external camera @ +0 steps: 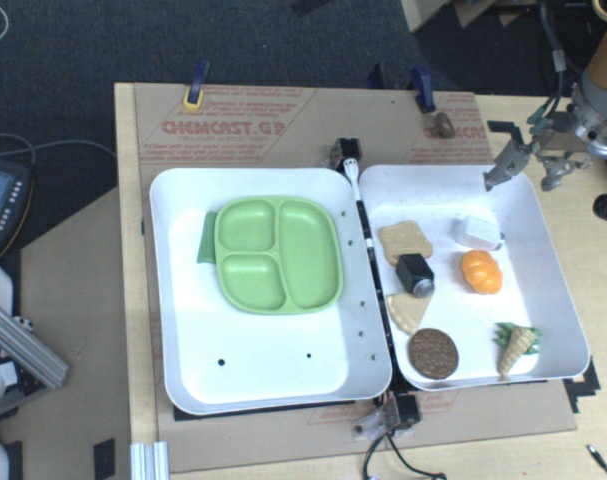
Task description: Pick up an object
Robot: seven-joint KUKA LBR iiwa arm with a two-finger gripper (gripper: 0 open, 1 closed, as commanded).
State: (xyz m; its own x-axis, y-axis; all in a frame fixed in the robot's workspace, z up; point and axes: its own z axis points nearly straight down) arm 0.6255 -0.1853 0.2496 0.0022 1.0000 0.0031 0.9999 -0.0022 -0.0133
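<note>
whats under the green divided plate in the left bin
A darker green flat piece pokes out at the green divided plate's left edge, on the left bin's floor. How far it extends beneath is covered.

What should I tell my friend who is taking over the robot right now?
Gripper: open, holding nothing, up over the far right corner of the right bin.
Right bin: white block, orange ball, tan piece, black cylinder, second tan piece, brown round disc, corn toy.
Left bin: green divided plate.
Done: nothing picked yet.
Left: lower, close on one thing, lift. The white block looks nearest.
</note>
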